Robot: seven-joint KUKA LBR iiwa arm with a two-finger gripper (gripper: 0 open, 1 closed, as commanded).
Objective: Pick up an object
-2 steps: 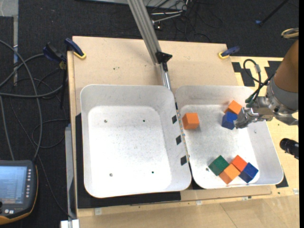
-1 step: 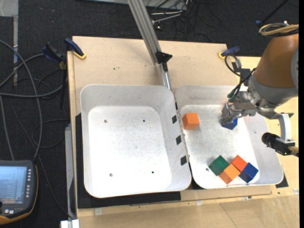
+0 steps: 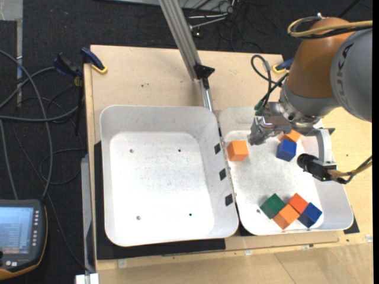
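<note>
My gripper [image 3: 259, 136] sits right of the lone orange block [image 3: 238, 150]; can't tell its state. Right bin [image 3: 339, 216]: three orange, two blue, one green.

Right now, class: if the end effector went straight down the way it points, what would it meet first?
Probably the bare floor of the right bin, just right of the orange cube; depth is unclear, so the end effector might clip that cube.

The grey and orange robot arm [image 3: 331, 58] is cut off by the right edge, the far rim of the right shallow white bin [image 3: 337, 215] is covered by it, and a small orange block [image 3: 292, 136] is partly hidden behind a blue cube [image 3: 286, 150].
</note>
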